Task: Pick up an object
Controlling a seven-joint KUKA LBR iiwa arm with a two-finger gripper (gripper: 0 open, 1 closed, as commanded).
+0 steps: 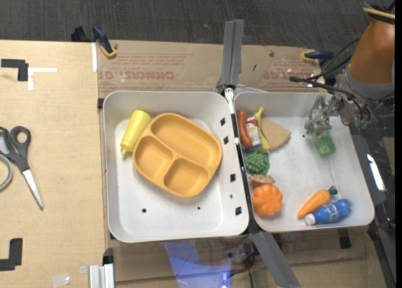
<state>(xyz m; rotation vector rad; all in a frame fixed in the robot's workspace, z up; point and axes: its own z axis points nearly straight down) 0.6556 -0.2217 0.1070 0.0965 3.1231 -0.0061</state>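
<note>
end effector [318, 123]: upper right of the frame, over the right bin [352, 173]; honestly can't tell its state
target: small green object [325, 147], touching or just under it
feel: probably light, smooth plastic, kinda slippery
grab spot: across the narrow middle I'd guess
neighbours: carrot [313, 203] and blue bottle [331, 212] lower down, well apart

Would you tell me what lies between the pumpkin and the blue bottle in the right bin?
In the camera view, a toy carrot lies between the pumpkin and the blue bottle.
</note>
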